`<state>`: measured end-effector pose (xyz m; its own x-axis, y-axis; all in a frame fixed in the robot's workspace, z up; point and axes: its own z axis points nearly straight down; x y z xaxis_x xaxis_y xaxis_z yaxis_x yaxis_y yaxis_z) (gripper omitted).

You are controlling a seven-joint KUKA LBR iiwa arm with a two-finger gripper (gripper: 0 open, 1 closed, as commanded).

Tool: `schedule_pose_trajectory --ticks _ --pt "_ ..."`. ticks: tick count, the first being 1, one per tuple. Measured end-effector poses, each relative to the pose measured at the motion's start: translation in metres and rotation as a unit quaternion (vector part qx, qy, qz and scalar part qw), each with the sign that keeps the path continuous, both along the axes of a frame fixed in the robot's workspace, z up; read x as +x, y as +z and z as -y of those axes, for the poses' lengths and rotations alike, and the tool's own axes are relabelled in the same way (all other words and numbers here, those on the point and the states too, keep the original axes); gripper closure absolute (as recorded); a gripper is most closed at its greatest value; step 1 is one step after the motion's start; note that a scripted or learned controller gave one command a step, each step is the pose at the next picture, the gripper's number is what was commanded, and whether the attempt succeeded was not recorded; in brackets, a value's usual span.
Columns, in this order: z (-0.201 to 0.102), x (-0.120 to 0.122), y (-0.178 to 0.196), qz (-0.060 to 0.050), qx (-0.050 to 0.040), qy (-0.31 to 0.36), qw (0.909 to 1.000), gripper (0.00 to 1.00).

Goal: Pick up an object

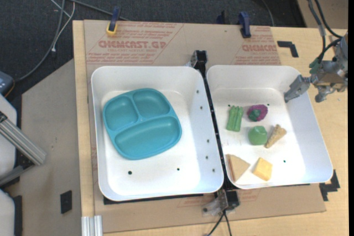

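The right bin (310,141) holds several toy foods: a green ribbed stick (235,118), a purple piece (256,113), a round green piece (257,135), a thin tan piece (275,136), a tan wedge (238,166) and a yellow block (263,169). My gripper (307,92) hangs over that bin's upper right rim, to the right of and above the foods. Its two grey fingers (293,90) are spread apart, open, with nothing between them.
The left bin (105,174) holds a teal divided plate (142,123). Black clips (199,58) sit where the bins meet. Both bins rest on a cardboard sheet (166,41) held by blue clamps (114,16). Cables lie on the dark floor behind.
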<state>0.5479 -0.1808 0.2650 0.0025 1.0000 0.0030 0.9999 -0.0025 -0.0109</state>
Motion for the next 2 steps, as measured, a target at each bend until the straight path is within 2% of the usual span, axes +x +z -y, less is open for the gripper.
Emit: schedule_pose_trajectory --ticks 1,2 --pt "0.000 0.002 0.005 0.005 -0.0012 0.001 1.0000 0.00" --pt "-0.004 0.001 -0.058 0.002 0.0000 0.001 1.0000 0.00"
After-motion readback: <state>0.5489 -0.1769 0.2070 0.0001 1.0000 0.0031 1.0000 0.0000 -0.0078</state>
